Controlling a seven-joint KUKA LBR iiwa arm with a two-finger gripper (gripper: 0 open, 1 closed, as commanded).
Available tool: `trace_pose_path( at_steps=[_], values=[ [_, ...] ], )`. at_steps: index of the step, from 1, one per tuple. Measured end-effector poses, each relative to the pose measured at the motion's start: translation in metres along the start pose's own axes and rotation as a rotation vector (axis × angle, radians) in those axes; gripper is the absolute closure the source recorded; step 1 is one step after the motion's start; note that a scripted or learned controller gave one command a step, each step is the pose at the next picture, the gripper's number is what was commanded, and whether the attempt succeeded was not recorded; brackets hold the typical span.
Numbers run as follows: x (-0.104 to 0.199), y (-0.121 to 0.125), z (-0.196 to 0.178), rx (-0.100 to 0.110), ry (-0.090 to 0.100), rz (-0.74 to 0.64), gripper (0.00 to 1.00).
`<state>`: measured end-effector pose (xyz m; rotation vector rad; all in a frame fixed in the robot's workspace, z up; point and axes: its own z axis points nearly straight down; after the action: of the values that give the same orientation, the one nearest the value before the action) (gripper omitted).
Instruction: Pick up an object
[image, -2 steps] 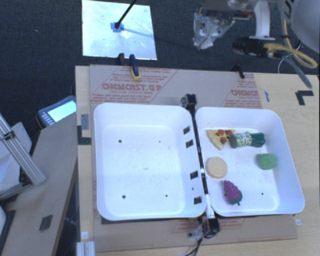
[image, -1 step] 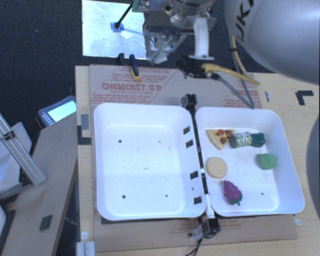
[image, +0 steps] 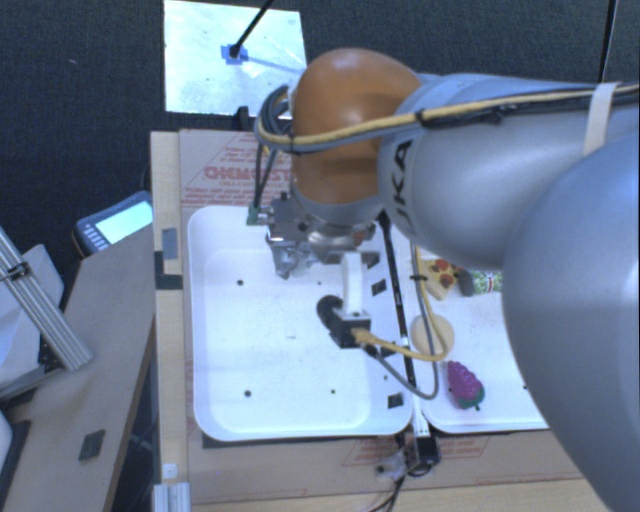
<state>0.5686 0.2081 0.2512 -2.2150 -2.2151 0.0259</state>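
Objects for picking lie in the right bin (image: 500, 415): a purple berry-like toy (image: 463, 383) with a green tip near the bin's front, a pale round disc (image: 436, 333) just behind it, and a small cluster of yellow, red and green items (image: 455, 278) further back, partly hidden under the arm (image: 520, 150). The left bin (image: 250, 400) shows a white floor marked by a few dark dots.

The gripper (image: 300, 250) hangs low over the back of the left bin, under the orange band (image: 340, 120) above the wrist, well apart from every toy. Whether it is open or closed cannot be told from this angle, and nothing can be seen held in it. A black fitting (image: 340, 322) with a yellow cable (image: 420, 350) dangles from the wrist over the divide between the bins.

Judged from this, the pick has not been made: the arm looks to be in the approach or search stage (and over the bin that offers no visible target). The next move would call for a shift across to the right bin, centring above one toy, most plausibly the purple one since it sits clear of its neighbours, then a straight descent.

Legible writing is scant: part of the maker's name, "KA", runs down the arm's grey casing, and red print on the cardboard (image: 225, 170) behind the bins is too faint to read with confidence.
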Motion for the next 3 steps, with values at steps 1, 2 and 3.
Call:
trace_pose_path(
  at_steps=[1,2,3],
  values=[
    [-0.012,0.064,-0.155,-0.039,0.01,0.002,1.0],
    [0.019,0.064,-0.267,-0.033,0.011,-0.007,1.0],
    [0.027,-0.046,-0.261,-0.019,0.009,-0.01,1.0]
  ],
)
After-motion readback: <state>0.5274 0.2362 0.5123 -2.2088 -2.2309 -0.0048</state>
